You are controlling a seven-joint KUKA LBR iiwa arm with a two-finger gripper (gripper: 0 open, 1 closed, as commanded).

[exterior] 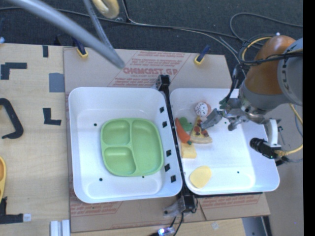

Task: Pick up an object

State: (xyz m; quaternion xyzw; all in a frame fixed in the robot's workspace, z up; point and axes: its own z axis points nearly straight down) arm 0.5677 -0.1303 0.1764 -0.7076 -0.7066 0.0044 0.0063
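We see the end effector (212,120) low in the right bin (246,178), just beside the pizza slice (201,136). We cannot tell its state. The green tray (131,147) lies in the left bin (88,112).

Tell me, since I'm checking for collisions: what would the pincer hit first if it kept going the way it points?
Probably the pizza slice toy, just ahead of the pincer, which points down-left in the right bin. Its height above the toy is unclear.
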